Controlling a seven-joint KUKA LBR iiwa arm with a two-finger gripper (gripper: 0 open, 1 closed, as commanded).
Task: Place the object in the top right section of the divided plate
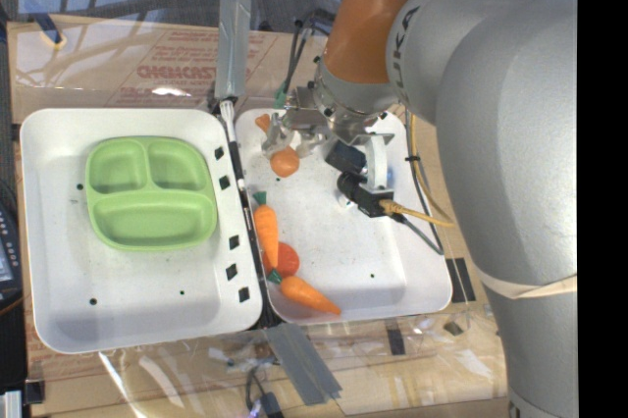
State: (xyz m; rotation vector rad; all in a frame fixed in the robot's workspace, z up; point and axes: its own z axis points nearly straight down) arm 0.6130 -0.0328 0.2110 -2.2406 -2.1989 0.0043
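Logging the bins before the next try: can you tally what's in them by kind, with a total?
Green three-section divided plastic plate, left bin: 1
Long orange toy carrots, right bin: 2
Small round orange pieces, one by the gripper, one between the carrots: 2
Small orange bit at the right bin's far edge, kind unclear: 1
Total: 6

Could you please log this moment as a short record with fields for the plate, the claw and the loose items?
plate: green divided plate in the left bin, nothing in its sections
claw: claw over the back of the right bin
round item: small orange ball just below the claw; held or not, unclear
carrots: two carrots by the right bin's left wall
tomato: red tomato between the carrots
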